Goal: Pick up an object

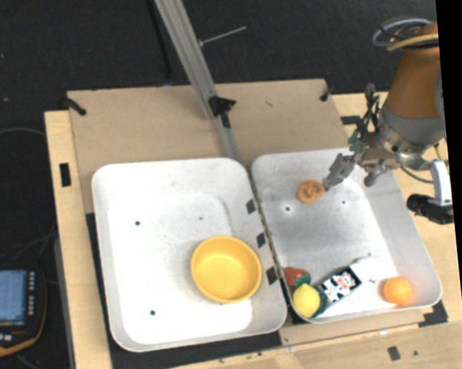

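Observation:
In the right bin (395, 221), a small round orange-brown piece (309, 191) lies near the far wall. My gripper (355, 174) hangs over the bin's far right part, just right of that piece, and is open. Its fingers (339, 170) are spread with nothing between them. Along the near wall lie a yellow lemon (306, 300), a red item (295, 278), a black-and-white patterned box (340, 284) and an orange (398, 290).
The left bin (137, 212) holds a yellow bowl (226, 268) at its near right. A slanted metal post (197, 70) rises behind the bins. A tablet-like device (8, 303) lies off the bench at far left.

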`<state>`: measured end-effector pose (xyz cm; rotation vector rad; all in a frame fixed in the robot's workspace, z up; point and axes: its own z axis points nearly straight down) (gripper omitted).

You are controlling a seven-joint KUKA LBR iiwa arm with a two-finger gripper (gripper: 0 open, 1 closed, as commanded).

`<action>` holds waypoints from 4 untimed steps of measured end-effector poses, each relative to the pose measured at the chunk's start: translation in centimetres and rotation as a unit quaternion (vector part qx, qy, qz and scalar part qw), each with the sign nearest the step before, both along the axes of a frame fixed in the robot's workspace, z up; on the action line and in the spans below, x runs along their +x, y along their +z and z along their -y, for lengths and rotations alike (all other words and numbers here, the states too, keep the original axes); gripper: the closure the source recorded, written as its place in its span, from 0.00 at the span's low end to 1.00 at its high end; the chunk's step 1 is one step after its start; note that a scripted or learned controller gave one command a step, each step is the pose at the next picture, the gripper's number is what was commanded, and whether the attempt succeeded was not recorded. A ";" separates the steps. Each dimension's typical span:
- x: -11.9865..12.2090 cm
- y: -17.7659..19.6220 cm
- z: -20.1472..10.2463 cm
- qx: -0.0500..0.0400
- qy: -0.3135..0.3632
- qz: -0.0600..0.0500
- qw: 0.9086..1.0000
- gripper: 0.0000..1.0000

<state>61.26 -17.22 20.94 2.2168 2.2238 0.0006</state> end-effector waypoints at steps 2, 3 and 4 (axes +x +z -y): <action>0.1 -4.4 0.7 -0.001 -0.002 -0.002 1.000 0.00; -0.1 -10.7 0.6 0.000 -0.002 -0.003 1.000 0.00; 0.0 -10.8 0.7 0.000 -0.003 -0.001 1.000 0.00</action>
